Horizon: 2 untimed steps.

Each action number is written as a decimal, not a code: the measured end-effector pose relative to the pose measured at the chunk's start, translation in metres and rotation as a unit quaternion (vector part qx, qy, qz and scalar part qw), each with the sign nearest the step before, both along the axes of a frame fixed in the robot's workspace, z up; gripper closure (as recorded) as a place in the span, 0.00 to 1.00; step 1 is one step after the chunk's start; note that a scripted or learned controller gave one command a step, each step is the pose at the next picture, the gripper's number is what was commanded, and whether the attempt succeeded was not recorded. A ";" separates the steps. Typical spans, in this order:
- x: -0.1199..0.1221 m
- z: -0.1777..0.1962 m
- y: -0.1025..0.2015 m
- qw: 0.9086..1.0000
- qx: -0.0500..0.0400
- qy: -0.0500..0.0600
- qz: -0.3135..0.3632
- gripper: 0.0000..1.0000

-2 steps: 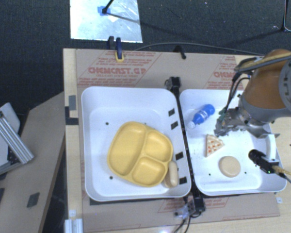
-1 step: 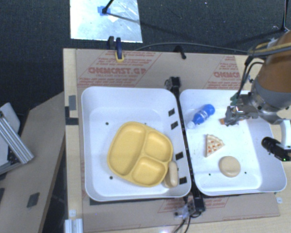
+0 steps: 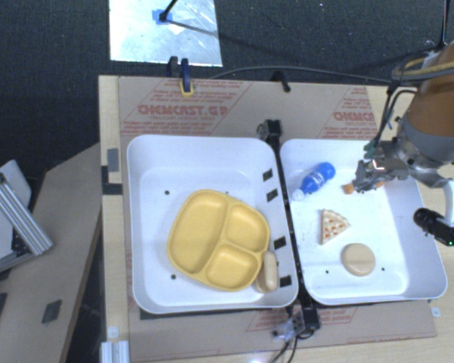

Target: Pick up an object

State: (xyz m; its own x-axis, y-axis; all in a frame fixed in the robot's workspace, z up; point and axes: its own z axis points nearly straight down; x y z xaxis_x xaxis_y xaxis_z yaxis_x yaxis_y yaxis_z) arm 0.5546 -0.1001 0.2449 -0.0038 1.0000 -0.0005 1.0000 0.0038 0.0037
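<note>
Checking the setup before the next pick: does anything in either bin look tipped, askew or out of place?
Mostly tidy. The blue bottle lies on its side in the right bin. In the left bin, the yellow divided tray sits skewed to the walls, with a small beige piece against its corner. Nothing looks spilled or broken.

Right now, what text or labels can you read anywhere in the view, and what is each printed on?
"CHEMCAST GP", red letters on the brown sheet behind the left bin.
The same red print repeats on the sheet behind the right bin, too blurred and partly hidden to read.
The blue bottle carries no label I can read.
</note>
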 end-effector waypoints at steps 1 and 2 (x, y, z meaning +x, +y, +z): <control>0.002 -0.005 0.053 1.000 0.001 0.001 0.003 1.00; 0.017 -0.003 0.097 1.000 0.001 0.000 0.003 1.00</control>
State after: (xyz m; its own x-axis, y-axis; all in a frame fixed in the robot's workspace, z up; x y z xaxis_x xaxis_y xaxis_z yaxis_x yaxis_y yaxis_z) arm 0.5717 -0.0035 0.2419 -0.0093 1.0000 0.0019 1.0000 0.0093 0.0031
